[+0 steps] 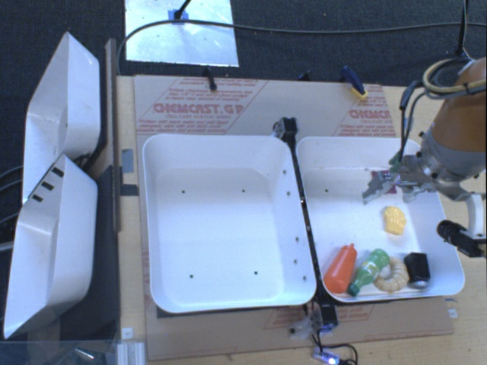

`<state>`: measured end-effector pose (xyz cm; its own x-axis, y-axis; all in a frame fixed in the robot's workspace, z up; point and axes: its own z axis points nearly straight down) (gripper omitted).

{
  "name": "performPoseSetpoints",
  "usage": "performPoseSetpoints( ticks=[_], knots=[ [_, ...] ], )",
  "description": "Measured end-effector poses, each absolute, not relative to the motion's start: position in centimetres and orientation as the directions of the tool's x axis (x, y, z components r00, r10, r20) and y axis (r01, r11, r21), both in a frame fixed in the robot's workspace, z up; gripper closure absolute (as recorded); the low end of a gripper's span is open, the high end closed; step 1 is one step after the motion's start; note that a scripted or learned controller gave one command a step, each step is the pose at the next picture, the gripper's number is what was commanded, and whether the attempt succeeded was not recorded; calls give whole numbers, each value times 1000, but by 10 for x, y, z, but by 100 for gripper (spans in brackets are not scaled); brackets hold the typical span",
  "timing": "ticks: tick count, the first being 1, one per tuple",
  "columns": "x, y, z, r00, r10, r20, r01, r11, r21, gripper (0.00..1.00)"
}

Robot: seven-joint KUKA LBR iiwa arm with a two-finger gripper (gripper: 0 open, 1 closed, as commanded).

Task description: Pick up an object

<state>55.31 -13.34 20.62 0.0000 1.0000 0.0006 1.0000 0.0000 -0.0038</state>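
The right bin (335, 166) holds several objects. A yellow lumpy piece (394, 220) lies near its right side. Along the front wall lie an orange bottle (342, 268), a green bottle (369, 272), a beige ring-shaped item (393, 276) and a black block (417, 268). My gripper (393, 192) hangs over the right bin, just above and behind the yellow piece. Its fingers (372, 190) are spread open with nothing between them. The grey arm with its orange band (460, 116) comes in from the right.
The left bin (221, 147) stands beside the right one, a black divider rail (300, 204) between them. Two spare white bins (57, 173) lean at the far left. A metal plate (181, 21) and cables lie behind the bench.
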Motion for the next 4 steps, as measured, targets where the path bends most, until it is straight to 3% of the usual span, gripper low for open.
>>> performPoseSetpoints(
  ticks=[1, 3, 4],
  knots=[
    [554, -133, 208, 0, 1000, 0, 1000, 0, 1, 0],
    [547, -130, 102, 0, 1000, 1, 1000, 0, -3, 0],
    [547, -129, 83, 0, 1000, 0, 1000, 0, -1, 0]
  ],
)
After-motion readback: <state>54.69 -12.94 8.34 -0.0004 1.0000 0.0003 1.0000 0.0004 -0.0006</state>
